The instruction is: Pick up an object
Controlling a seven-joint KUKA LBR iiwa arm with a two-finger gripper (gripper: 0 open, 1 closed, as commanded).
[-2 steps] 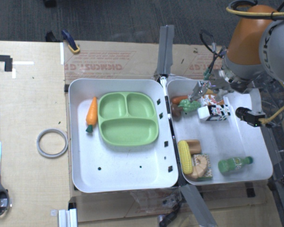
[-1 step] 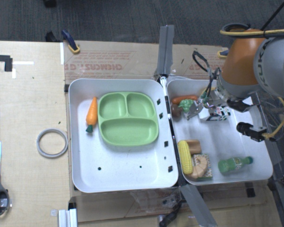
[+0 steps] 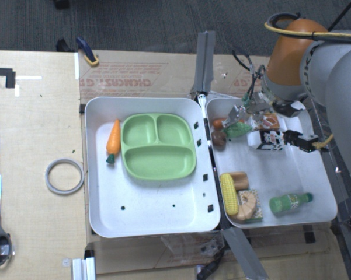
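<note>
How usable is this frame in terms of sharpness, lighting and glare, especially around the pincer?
Camera view: lighting is even and soft, with a faint shadow beside the green plate in the left bin. The white bin floors look bright but not blown out. The carrot, corn and green bottle read sharply. Around the pincer the clutter is too small and slightly soft to separate.

From my station the feed looks evenly lit from overhead, bright enough but flat; the two white bins (image 3: 105, 174) run close to washed out, with a soft sheen along their rims; the green tray (image 3: 158, 146) throws a thin shadow toward the bin's near edge; the floor beyond the bench's far edge falls dark and grainy; the arm (image 3: 333, 69) looms large and soft at the right; fine detail is mushy throughout.
</note>
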